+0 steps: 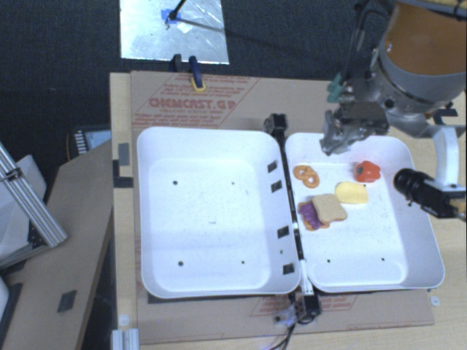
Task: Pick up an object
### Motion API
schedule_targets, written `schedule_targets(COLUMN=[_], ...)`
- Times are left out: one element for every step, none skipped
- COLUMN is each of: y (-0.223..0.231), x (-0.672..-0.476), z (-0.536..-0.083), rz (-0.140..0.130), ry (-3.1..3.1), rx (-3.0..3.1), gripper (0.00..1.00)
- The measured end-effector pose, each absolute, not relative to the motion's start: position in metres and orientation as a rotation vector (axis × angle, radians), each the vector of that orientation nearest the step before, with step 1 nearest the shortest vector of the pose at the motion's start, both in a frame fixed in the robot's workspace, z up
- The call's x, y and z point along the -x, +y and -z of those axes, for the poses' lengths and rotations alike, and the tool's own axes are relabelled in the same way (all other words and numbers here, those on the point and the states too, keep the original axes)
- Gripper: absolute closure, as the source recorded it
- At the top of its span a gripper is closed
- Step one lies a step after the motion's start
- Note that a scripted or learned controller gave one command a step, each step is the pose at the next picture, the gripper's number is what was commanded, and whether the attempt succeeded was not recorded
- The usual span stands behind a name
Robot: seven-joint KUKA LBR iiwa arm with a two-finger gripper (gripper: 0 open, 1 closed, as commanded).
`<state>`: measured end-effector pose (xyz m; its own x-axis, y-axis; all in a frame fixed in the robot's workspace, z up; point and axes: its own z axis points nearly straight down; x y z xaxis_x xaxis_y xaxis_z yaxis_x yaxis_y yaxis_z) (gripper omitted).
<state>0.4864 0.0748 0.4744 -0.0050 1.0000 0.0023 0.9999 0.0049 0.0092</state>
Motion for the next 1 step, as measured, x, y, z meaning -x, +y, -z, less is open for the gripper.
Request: schedule_targets(y=[0.1248], x=[-0.4865], z=[-0.5062], rz=[-0.009], ry=[2.230], rx=[-2.210], gripper=[1.00])
